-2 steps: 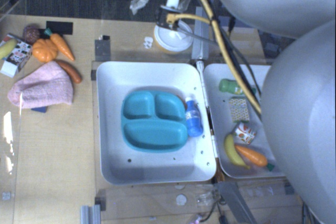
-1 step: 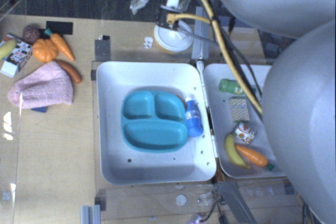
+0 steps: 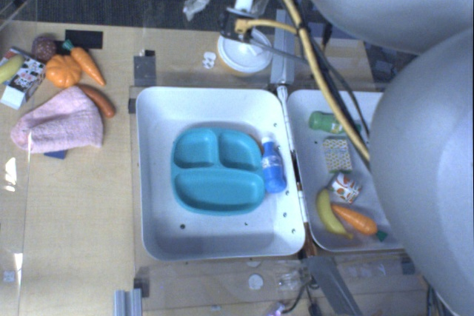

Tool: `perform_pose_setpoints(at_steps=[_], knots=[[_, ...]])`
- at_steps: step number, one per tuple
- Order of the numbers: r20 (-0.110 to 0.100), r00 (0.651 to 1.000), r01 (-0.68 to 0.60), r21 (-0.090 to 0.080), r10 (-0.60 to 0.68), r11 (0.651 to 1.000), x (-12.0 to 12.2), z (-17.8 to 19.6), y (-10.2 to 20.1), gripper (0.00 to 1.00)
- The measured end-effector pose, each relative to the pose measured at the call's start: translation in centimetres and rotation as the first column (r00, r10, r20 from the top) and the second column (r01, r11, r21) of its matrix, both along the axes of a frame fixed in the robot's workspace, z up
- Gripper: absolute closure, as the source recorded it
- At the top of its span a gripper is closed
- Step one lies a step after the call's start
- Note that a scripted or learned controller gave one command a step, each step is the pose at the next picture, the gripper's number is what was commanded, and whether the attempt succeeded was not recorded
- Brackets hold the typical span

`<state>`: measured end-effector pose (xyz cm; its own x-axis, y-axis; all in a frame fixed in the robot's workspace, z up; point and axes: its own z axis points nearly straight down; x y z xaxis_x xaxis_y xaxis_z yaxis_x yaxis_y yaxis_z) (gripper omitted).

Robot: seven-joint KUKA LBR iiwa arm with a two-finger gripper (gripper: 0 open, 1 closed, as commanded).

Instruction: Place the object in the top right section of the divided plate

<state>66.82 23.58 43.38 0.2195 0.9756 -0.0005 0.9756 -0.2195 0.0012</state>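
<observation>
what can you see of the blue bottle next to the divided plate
The blue bottle is small, see-through blue plastic by its look, with a paler cap end pointing toward the top of the view. It lies on its side in the left white bin, along the right edge of the blue divided plate, touching or nearly touching it, close to the bin's right wall.

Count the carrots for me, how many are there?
2. One carrot lies on the bench left of the bins, beside the little pumpkin. The other carrot is in the right bin. The arm may hide more.
</observation>
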Motion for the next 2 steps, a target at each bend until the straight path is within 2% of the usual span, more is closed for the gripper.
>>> perform_pose_setpoints(at_steps=[2], knots=[[0.000, 1.000, 0.000, 0.000, 0.000, 1.000, 0.00, 0.01, 0.00, 0.00]])
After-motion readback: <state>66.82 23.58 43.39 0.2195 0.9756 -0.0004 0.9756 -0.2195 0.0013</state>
